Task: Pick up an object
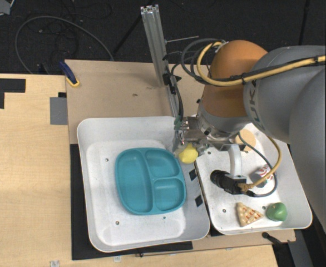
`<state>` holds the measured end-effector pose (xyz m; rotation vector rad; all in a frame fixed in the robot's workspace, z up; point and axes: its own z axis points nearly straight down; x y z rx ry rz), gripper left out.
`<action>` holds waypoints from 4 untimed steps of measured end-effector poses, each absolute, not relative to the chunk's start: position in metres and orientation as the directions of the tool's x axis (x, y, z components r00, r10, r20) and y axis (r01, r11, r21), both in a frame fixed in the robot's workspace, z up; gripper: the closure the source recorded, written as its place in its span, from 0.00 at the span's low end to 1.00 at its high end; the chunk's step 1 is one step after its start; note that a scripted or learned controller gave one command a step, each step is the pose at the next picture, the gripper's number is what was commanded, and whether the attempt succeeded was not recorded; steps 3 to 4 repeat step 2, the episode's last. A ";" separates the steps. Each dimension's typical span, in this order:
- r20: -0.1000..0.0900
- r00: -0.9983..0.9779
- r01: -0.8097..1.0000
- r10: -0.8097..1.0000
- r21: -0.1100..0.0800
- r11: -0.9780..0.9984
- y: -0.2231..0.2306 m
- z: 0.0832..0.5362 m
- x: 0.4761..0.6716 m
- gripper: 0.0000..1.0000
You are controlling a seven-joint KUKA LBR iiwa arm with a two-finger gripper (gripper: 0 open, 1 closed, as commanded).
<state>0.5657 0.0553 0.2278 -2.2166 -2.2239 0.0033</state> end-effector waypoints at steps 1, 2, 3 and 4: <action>0.000 -0.004 1.000 1.000 -0.002 0.004 0.104 0.229 0.568 1.00; -0.001 -0.003 1.000 1.000 -0.004 0.003 0.103 0.228 0.567 0.00; -0.001 -0.003 1.000 1.000 -0.004 0.003 0.103 0.228 0.567 0.00; -0.001 -0.003 1.000 1.000 -0.004 0.003 0.103 0.228 0.567 0.00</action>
